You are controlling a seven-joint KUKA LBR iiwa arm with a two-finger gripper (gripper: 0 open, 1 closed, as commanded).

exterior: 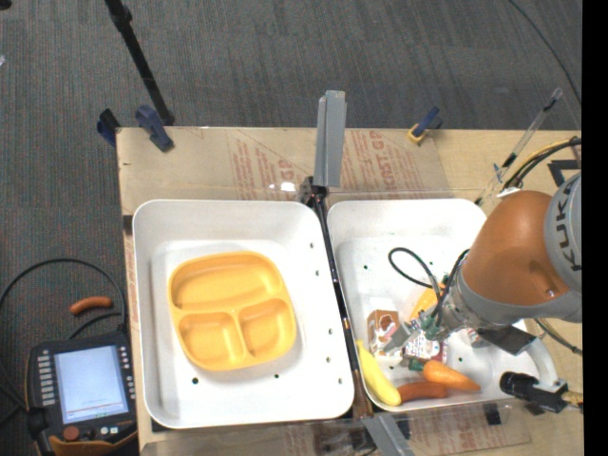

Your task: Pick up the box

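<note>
Hidden parts in the right bin (353,218)

I cannot see the gripper (418,332) fingers clearly; the arm (518,255) covers the bin's right side.

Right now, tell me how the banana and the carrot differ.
The banana is yellow; the carrot is orange. The banana lies against the right bin's left wall, below the box; the carrot lies further right, just below the gripper. The banana runs steeply toward the bin's near edge; the carrot lies closer to level, pointed end to the right. Both are long items lying in the same bin.
</note>
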